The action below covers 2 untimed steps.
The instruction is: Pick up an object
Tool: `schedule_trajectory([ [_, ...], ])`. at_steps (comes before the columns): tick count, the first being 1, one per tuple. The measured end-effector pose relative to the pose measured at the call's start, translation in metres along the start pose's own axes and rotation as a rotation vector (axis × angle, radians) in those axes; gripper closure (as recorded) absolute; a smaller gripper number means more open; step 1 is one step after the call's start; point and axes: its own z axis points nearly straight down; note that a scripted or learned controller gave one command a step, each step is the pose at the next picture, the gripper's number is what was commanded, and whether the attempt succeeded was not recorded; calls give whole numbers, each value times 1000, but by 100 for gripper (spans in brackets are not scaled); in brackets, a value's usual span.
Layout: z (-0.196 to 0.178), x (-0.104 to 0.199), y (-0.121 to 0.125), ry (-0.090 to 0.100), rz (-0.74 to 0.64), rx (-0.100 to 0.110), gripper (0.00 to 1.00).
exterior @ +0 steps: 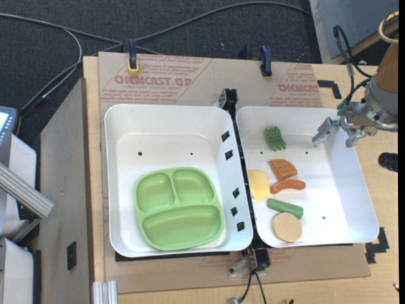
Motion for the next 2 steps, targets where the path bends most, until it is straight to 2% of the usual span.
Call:
schedule_trajectory([
  [1, -9, 1, 3, -3, -4, -14, 0],
  [2, 33, 4, 8, -3, -5, -12, 0],
])
